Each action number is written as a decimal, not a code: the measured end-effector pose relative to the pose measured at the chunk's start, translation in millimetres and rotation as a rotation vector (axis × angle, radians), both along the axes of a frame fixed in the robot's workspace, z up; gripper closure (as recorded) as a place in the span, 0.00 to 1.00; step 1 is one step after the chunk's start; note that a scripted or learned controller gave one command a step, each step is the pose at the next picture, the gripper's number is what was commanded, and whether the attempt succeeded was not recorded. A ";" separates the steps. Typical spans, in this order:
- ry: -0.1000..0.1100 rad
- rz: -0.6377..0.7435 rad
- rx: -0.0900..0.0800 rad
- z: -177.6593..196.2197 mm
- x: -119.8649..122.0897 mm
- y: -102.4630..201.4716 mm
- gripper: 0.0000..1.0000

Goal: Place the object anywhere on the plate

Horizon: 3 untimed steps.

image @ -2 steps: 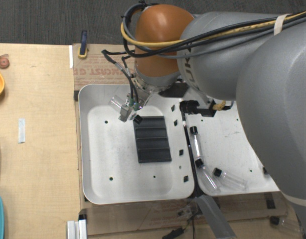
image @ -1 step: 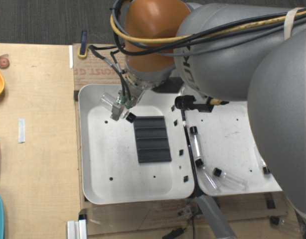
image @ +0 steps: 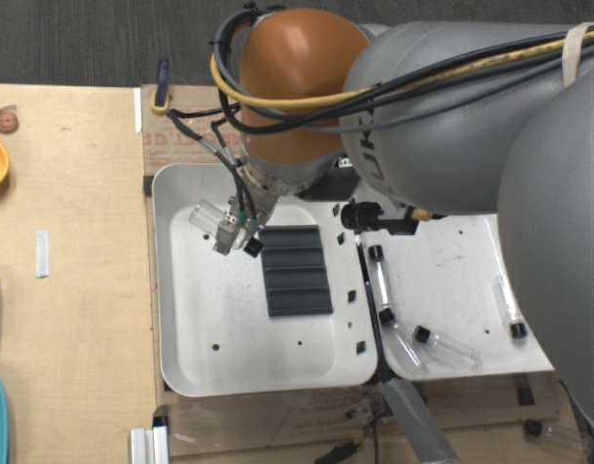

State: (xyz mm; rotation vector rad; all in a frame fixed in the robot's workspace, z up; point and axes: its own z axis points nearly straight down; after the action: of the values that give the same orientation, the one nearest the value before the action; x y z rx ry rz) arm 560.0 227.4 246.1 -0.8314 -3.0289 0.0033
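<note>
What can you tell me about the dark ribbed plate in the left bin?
The dark ribbed plate is a black or charcoal rectangle, matte like plastic or rubber, with raised ridges across its width splitting it into several bands. It lies flat on the floor of the left bin, toward the bin's right half, its long side running up and down the view. The gripper hangs just off its upper left corner; contact cannot be told.

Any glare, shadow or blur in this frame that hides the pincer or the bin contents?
Camera view: lighting is even, with a soft highlight on the orange band; the arm shadows the left bin's upper edge; the pincer area is small and slightly soft; clear tubes in the right bin are hard to outline against white.
</note>
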 end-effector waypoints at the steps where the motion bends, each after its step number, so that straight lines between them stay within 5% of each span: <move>1: 0.000 0.033 0.000 14.3 -69.1 0.9 1.00; 2: -0.004 0.740 0.002 79.4 -19.7 0.6 1.00; 3: -0.004 0.739 0.003 79.4 -19.6 0.5 0.00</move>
State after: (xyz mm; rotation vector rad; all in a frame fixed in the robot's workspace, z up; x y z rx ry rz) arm 540.4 227.9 325.5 0.3191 -3.1282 -0.0017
